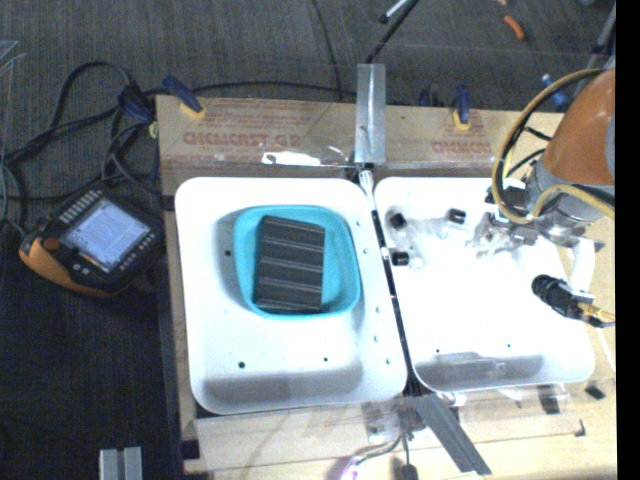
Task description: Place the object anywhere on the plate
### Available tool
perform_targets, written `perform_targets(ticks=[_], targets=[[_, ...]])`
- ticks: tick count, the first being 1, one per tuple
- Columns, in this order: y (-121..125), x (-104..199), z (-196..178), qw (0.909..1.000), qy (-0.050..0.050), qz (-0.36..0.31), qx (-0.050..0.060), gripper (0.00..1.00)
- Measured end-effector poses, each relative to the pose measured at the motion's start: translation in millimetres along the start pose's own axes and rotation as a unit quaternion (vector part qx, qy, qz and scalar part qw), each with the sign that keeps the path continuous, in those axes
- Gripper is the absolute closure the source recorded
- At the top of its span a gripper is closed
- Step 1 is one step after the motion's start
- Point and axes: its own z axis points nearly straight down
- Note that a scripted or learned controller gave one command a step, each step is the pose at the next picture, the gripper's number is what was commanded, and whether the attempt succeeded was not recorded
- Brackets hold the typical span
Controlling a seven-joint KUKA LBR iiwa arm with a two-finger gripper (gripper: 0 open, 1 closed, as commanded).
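object (pixel 291 263), dark and ribbed, already lies on my teal plate (pixel 345 268), well left of the claw (pixel 512 230). whether the claw is open or closed, i cannot tell; a careless sweep leftward might knock it off.

Wooden bench (pixel 300 138) carries two white bins side by side: left bin (pixel 290 378), right bin (pixel 500 363).
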Motion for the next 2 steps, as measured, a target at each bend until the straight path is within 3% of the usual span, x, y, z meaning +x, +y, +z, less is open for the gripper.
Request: perform_targets(ticks=[1,2], targets=[[0.0,0.0,0.0,1.0,0.0,0.0,0.0,0.0],[0.0,0.0,0.0,1.0,0.0,0.0,0.0,0.0]])
